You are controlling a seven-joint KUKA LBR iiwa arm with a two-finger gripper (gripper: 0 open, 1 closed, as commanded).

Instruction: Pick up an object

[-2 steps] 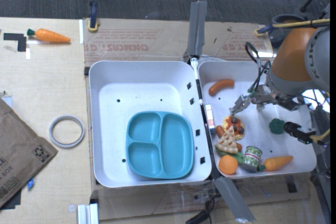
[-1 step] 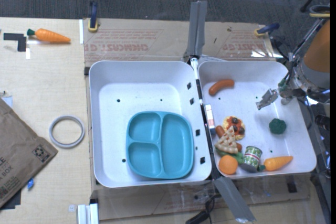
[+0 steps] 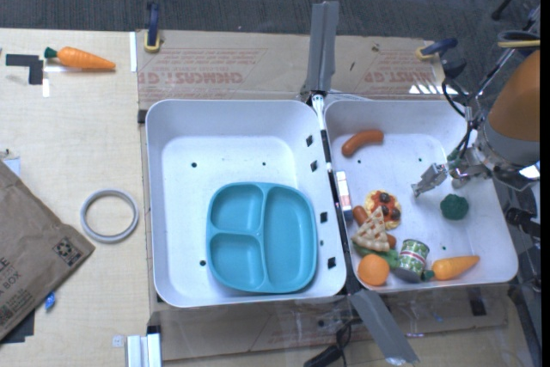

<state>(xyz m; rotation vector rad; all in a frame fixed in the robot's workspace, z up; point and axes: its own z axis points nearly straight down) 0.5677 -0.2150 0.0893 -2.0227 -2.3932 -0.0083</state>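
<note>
Gripper (image 3: 432,179) fingers look spread, nothing between them; green ball (image 3: 455,206) sits just beside, below-right, so a straight descent likely closes on bare bin floor.

A toy orange carrot with a green top (image 3: 80,58) lies on the pale wooden bench (image 3: 69,150), well apart from a grey tape ring (image 3: 109,214) and a brown cardboard box (image 3: 30,249).
</note>
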